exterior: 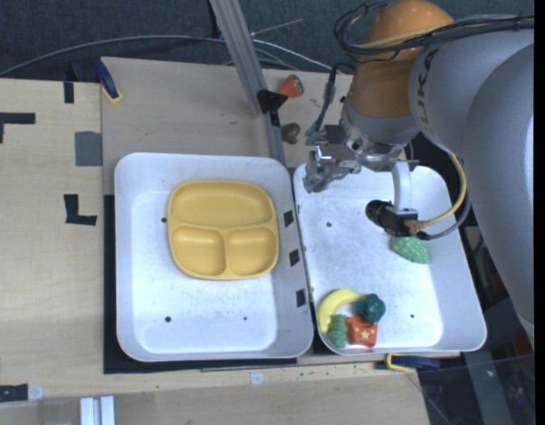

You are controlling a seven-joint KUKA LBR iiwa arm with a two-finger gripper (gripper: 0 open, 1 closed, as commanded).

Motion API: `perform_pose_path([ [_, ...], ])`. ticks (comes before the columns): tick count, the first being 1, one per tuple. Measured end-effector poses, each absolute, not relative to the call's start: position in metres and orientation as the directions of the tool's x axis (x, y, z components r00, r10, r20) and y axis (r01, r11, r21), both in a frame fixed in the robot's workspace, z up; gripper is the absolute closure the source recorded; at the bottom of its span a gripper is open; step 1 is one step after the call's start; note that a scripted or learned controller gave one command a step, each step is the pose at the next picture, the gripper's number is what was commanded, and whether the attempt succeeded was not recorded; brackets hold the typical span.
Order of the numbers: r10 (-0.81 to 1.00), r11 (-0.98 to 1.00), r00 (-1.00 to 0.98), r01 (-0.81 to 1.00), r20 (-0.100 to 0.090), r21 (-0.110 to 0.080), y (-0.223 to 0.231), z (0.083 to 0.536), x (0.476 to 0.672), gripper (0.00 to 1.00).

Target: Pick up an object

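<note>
So the stuff to grab is mostly that little pile of toy food in the near left corner of the right bin [449, 330]: a yellow banana [336, 303], a dark green broccoli-looking piece [372, 308], a red-orange piece [362, 333] and a small green one [338, 330], all touching each other. There's also a light green bumpy thing [411, 249] sitting alone over by the right wall, just next to a black fitting on the arm. My guess is these are all light hollow plastic or foam, stiff enough not to squash, probably a bit slick, nothing fragile. The pile looks awkward since everything's jammed together against the wall, so I'd go for the loner, pinching across its narrow width; if it has to be the pile, the banana across its middle seems the best bet. The gripper [318, 177] hangs over the far left corner of the same bin, well apart from the pile, and honestly I can't tell if the fingers are apart or together, it's too cluttered there. The left bin [135, 264] holds a yellow divided plate [223, 228]. Both bins sit on the counter [42, 264].
</note>
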State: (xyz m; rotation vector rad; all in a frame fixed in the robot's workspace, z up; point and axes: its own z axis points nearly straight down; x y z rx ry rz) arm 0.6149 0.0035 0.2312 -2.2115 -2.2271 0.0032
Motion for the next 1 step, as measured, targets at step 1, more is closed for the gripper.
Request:
perform_pose_path([
  [1,1.0,0.008,-0.008,1.0,0.001,-0.002,0.0664,0.223,0.6168,1.0],
])
